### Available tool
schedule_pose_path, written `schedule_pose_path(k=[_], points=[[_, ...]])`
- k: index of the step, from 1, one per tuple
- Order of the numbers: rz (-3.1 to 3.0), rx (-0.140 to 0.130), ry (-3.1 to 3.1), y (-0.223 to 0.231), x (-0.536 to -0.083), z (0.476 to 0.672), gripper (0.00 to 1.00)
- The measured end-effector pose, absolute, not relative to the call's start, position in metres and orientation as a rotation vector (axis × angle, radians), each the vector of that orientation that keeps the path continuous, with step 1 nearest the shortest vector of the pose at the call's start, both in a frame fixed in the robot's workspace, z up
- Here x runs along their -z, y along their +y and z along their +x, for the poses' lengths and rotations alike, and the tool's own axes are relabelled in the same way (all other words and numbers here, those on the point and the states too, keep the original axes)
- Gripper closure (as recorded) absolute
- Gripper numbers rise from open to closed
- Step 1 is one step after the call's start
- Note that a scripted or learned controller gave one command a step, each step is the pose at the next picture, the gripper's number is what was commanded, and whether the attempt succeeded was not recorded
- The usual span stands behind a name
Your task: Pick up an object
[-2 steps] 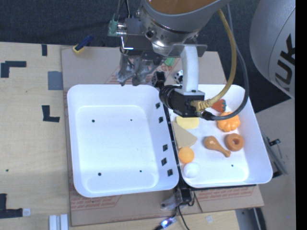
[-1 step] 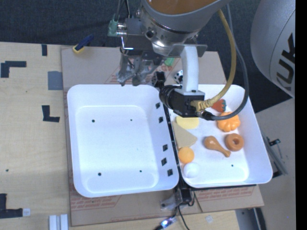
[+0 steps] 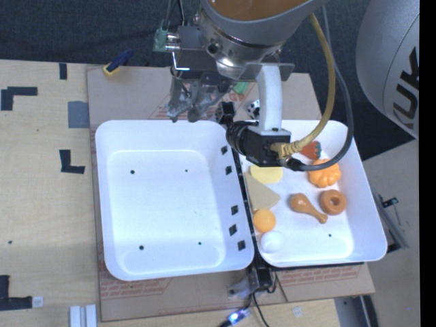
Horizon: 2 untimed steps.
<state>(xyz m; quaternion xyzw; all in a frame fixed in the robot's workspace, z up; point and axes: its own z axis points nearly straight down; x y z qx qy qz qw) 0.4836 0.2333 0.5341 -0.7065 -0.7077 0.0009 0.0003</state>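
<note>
My gripper (image 3: 191,107) hangs over the far rim of the left bin (image 3: 109,182), beyond its back edge, with nothing visibly held. The right bin (image 3: 368,230) holds several toy foods. Among them are a yellow cheese wedge (image 3: 264,197), a yellow block (image 3: 268,175), an orange ball (image 3: 264,220) and a white egg (image 3: 271,242). There are also a brown drumstick (image 3: 306,207), a donut (image 3: 334,201), an orange pumpkin (image 3: 325,174) and a red piece (image 3: 312,150). All of them lie to the right of the gripper and nearer the camera.
A black unit (image 3: 255,145) with cables hangs from the wrist over the right bin's far left corner, hiding part of it. The arm's grey and orange body (image 3: 272,5) fills the top. A divider with black clips (image 3: 235,203) runs between the bins.
</note>
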Motion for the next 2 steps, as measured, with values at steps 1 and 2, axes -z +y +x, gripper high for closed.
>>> schedule_pose_path(k=[1,2], points=[[-2.219,-0.003,-2.223,0.2333,-0.5341,0.4836,1.0],[-2.219,-0.003,-2.223,0.2333,-0.5341,0.4836,1.0]])
